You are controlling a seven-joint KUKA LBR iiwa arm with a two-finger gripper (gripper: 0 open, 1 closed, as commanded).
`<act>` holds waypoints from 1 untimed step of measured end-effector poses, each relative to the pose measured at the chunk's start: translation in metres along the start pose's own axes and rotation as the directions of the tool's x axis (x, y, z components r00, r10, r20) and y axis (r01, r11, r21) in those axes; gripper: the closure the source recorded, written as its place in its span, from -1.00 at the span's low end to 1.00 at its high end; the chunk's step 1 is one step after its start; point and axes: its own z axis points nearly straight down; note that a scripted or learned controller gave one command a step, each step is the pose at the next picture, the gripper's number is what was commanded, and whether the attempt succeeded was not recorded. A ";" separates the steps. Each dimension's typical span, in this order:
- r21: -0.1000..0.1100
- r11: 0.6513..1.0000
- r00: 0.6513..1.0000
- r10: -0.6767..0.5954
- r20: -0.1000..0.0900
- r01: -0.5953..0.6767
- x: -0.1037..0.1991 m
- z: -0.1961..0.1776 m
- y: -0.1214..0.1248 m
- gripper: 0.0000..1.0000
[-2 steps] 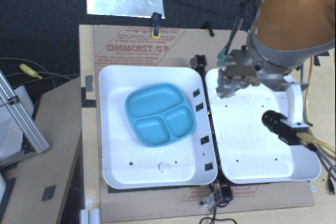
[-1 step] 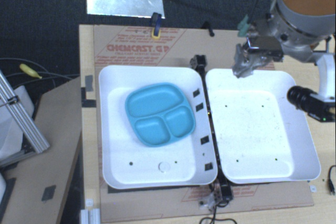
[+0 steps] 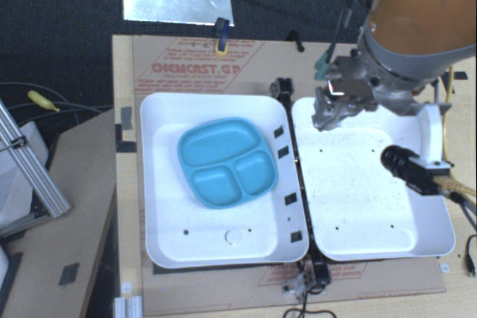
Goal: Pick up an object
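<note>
while the pincer (image 3: 326,118), grip unclear, hovers over the right bin (image 3: 373,234), a blue plate (image 3: 226,161) fills the left.

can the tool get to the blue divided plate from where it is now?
Probably yes. The blue divided plate lies flat and uncovered in the left bin. The tool hangs over the right bin, with just the low shared rims between.

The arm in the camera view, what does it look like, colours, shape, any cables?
The arm is a thick rounded body, orange-brown above a grey ring. Below it sits a metallic grey gripper with a small green part and thin dark cables beside it.
</note>
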 end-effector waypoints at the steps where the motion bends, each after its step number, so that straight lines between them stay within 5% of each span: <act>1: -0.004 1.000 1.000 -0.002 -0.002 0.002 0.025 -0.001 0.000 1.00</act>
